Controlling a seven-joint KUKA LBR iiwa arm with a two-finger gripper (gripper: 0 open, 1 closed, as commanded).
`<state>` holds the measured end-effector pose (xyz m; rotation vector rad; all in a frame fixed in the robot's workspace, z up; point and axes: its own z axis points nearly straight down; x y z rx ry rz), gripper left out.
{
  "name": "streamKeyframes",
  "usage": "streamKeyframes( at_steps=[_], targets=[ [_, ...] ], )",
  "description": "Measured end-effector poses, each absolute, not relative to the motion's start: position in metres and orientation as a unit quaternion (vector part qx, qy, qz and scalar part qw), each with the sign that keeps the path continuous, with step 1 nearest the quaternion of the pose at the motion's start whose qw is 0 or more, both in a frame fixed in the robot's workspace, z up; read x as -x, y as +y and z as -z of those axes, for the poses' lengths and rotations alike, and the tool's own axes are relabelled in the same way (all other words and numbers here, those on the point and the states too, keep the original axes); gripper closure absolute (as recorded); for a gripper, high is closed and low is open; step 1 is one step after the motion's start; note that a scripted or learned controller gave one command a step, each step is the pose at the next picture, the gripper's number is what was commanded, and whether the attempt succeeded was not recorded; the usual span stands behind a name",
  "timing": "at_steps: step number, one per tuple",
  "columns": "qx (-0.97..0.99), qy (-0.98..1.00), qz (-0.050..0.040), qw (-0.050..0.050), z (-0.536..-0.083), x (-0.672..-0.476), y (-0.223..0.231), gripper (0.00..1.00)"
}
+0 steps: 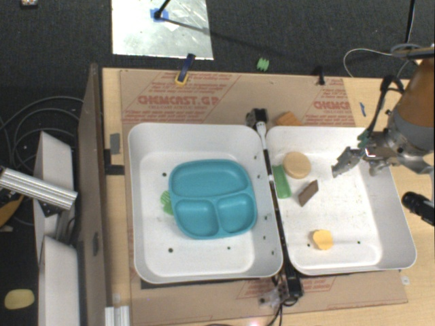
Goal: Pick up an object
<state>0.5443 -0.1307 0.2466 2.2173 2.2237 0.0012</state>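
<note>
A green piece [165, 198] hides partly under the one blue tray [212, 197]. The right bin [391, 236] holds four objects: tan disc [297, 164], green block [281, 181], brown block [308, 192], yellow piece [322, 239]. The gripper [348, 160] hovers above; whether its jaws are parted cannot be told.

Even overhead light, soft shadows; glare on foil sheet [162, 19]; arm edge slightly blurred, white bins [204, 141] bright.

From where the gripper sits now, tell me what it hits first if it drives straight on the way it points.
The gripper points left and slightly down in the right bin. The brown block probably comes first, though the round tan disc lies close to that line; height is unclear.
</note>
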Motion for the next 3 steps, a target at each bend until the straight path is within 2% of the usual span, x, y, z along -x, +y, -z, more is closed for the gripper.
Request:
streamKeyframes(
  at_steps=[1,2,3],
  targets=[
    [-0.705,0.709,0.0002,-0.002,-0.080,-0.550,-0.097,0.00],
    [-0.707,0.707,-0.0013,0.004,-0.086,-0.597,-0.146,0.00],
    [-0.706,0.708,-0.0018,0.002,-0.096,-0.596,-0.143,1.00]
  ],
)
